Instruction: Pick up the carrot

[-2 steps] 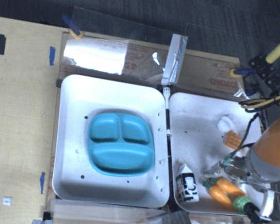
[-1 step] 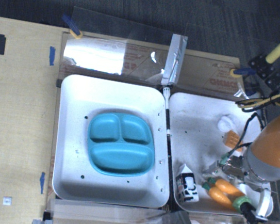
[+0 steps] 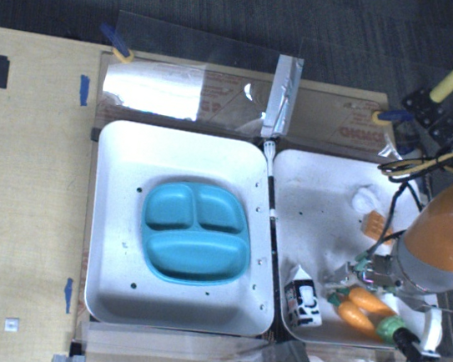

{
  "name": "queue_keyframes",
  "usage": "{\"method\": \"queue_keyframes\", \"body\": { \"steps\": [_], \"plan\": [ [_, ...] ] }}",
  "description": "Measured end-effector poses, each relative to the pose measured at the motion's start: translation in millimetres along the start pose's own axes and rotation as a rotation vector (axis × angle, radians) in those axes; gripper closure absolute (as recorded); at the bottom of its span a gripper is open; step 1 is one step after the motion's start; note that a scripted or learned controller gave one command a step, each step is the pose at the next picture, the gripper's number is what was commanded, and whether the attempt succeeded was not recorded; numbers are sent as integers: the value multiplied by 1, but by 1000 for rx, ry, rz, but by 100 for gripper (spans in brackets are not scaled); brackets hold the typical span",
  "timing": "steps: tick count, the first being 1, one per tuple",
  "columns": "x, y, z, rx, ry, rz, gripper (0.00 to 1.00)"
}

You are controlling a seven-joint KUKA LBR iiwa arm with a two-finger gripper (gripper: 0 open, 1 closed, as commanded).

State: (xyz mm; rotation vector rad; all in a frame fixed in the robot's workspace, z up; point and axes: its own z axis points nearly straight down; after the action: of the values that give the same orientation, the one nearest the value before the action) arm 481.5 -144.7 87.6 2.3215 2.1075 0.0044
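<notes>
While the orange plastic carrot (image 3: 368, 303) lies at the near edge of the right white bin (image 3: 310, 188), the pincer (image 3: 365, 272) hovers just above it; its state cannot be told, lift not yet evident.

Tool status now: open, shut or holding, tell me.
Tool: cannot be told; it hangs just above the carrots in the right bin.
</notes>
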Motion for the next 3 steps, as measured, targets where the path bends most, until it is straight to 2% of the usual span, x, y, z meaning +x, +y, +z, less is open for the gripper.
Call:
{"method": "queue_keyframes", "body": {
  "steps": [1, 2, 3],
  "plan": [
    [2, 0, 0, 0, 0, -141, 0],
    [2, 2, -11, -5, 0, -142, 100],
    [2, 1, -10, -4, 0, -142, 0]
  ]
}}
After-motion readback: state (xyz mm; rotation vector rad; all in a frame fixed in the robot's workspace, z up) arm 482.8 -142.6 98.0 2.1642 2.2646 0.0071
